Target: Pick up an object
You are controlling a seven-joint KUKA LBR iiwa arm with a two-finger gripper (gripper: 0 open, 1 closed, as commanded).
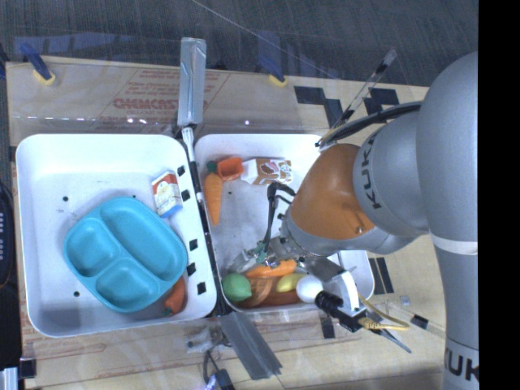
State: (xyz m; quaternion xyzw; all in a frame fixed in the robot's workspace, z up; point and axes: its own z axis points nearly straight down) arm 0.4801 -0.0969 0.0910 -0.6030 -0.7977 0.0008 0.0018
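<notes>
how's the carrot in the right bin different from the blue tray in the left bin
The carrot is orange, long and tapered; the blue divided tray is broad and flat with three compartments. The carrot is far smaller than the tray. The carrot lies along the right bin's left wall, while the tray sits at a slant in the middle of the left bin. Both rest on a bin floor, away from the arm.

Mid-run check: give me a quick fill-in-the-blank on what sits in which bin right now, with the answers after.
1. The blue divided tray lies in the ____ bin of the camera view.
2. The long carrot lies in the right bin, close to the wall it shares with the ____ bin.
3. The round fruit at the near end of the right bin is ____ in colour.
4. The arm wears a band of ____ above the wrist.

Missing words: left; left; green; orange
</notes>
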